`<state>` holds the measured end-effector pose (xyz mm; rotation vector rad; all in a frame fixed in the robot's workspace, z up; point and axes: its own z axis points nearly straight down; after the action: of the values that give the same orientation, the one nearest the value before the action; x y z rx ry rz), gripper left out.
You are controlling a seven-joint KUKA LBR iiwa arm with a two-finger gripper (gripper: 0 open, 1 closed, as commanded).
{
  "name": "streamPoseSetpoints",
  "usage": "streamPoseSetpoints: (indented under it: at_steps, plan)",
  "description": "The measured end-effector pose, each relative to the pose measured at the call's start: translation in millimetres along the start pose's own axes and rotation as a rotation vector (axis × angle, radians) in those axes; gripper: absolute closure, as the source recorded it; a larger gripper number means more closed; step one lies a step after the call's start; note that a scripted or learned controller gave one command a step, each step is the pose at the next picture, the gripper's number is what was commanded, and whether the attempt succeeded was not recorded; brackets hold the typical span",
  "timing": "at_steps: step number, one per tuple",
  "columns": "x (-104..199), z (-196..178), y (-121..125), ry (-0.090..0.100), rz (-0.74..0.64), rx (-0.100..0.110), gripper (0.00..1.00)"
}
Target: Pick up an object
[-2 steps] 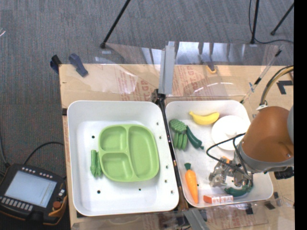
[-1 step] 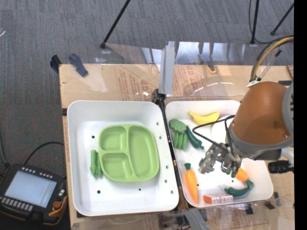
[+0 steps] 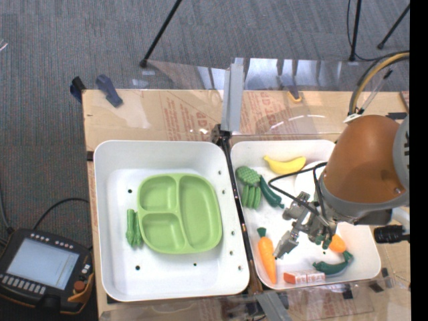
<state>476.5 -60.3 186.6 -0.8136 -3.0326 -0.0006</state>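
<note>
claw [image 3: 289, 245] low in right bin [image 3: 294, 146], fingers slightly parted, gripping nothing | toy carrot [image 3: 267, 258] lies just left of fingertips | advice: centre over carrot's thick middle, align across its length, descend fully before closing, avoid bin wall

Faint red print marks the cardboard [image 3: 167, 109] under the bins, but it is illegible.

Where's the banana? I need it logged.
The banana lies at the far end of the right bin, just right of the green corn.
</note>
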Motion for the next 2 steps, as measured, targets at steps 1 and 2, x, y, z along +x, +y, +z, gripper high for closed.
streamPoseSetpoints:
  at_steps: [1, 2]
  plan:
    - [-23, 93, -22, -0.002, 0.003, -0.006, 0.00]
    - [-9, 100, -18, 0.003, 0.181, 0.000, 0.00]
